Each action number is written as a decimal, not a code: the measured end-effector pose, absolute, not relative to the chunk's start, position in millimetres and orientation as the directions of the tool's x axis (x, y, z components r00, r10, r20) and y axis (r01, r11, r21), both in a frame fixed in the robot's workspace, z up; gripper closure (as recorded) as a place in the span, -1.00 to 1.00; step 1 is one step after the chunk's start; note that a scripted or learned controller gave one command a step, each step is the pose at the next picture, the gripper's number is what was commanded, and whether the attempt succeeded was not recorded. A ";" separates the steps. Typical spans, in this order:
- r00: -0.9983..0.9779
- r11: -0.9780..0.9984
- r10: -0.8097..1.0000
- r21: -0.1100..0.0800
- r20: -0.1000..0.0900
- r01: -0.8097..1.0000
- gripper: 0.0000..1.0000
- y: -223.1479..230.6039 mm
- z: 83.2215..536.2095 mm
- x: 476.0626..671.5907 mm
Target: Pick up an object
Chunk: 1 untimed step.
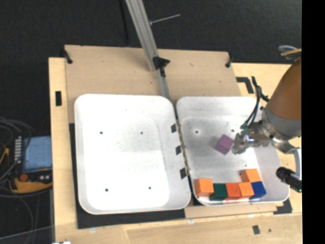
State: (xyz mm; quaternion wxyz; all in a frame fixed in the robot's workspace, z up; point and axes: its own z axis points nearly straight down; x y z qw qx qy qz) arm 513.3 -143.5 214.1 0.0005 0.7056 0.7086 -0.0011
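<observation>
A: We've got open floor across the left bin [127, 151]; in the right bin [213, 111] the clutter hugs the six o'clock wall.

B: Yes, orange, green and blue blocks [231, 189] packed there. The purple block [223, 144] sits mid-bin.

A: The gripper [239, 144] is just at its three o'clock side; we can't tell its spread.

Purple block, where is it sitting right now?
The purple block is in the right bin, near its middle, just left of the gripper and above the row of orange, green and blue blocks.
</observation>
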 end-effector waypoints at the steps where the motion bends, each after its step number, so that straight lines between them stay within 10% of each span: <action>1: -0.008 0.008 1.000 0.003 0.001 1.000 1.00 -97.8 228.0 533.4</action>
